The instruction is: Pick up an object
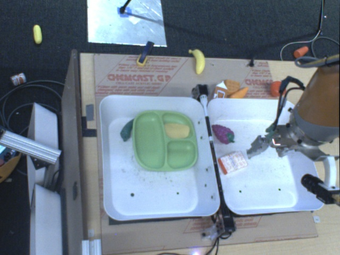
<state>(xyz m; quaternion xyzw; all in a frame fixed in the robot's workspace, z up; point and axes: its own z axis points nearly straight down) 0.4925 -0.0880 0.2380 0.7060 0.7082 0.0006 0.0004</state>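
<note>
over right bin (pixel 297 195), gripper (pixel 257 146) seemingly open, near white carton (pixel 233 162)

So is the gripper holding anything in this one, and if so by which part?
Nothing is held. The gripper hovers over the right bin, just right of the white and orange box, with nothing between its fingers. The purple grapes lie apart, untouched.

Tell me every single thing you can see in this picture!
bins: 2, white, side by side on the bench
divided plate: 1, green, left bin
yellow food: 1, in the plate's upper right compartment
dark green item: 1, left bin, beside the plate's left edge
grapes: 1 bunch, purple, right bin
small box: 1, white and orange, right bin
banana: 1, yellow, behind the bins
carrot: 1, orange, behind the right bin
arm: 1, grey and orange, from the right
end effector: 1, over the right bin, near the box
</note>
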